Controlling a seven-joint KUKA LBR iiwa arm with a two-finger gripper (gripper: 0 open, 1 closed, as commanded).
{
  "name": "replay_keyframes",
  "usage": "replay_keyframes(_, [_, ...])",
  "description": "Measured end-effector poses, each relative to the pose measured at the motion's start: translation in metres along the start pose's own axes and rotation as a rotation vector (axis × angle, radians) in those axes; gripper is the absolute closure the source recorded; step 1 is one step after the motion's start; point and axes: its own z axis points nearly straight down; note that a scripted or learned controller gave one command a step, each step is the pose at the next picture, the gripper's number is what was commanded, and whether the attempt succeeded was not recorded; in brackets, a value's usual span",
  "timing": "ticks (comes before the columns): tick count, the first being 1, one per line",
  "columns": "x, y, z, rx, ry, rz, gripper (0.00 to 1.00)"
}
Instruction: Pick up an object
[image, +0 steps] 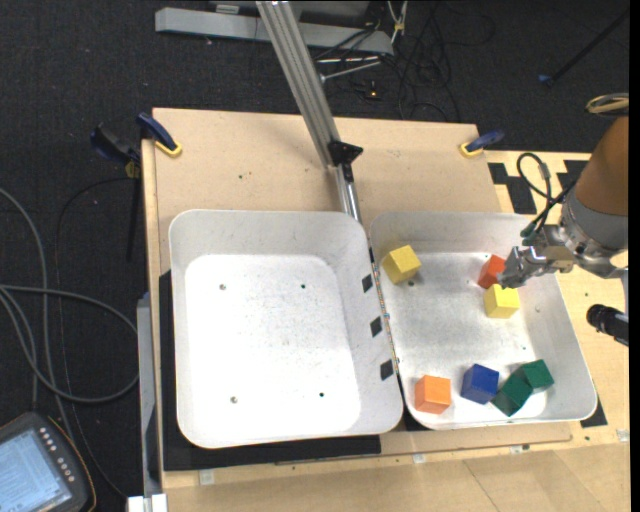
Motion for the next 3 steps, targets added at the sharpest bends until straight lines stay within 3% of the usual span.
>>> replay_keyframes(1, [0.004,0.001,-0.064,-0.003,-0.002,-0.001,1.0])
replay_keyframes(2, [0.004,0.003,-0.08,0.001,0.0,0.0,1.0])
replay_keyframes(3, [0.058,-0.001,-0.087,0.004,0.003,-0.005,1.0])
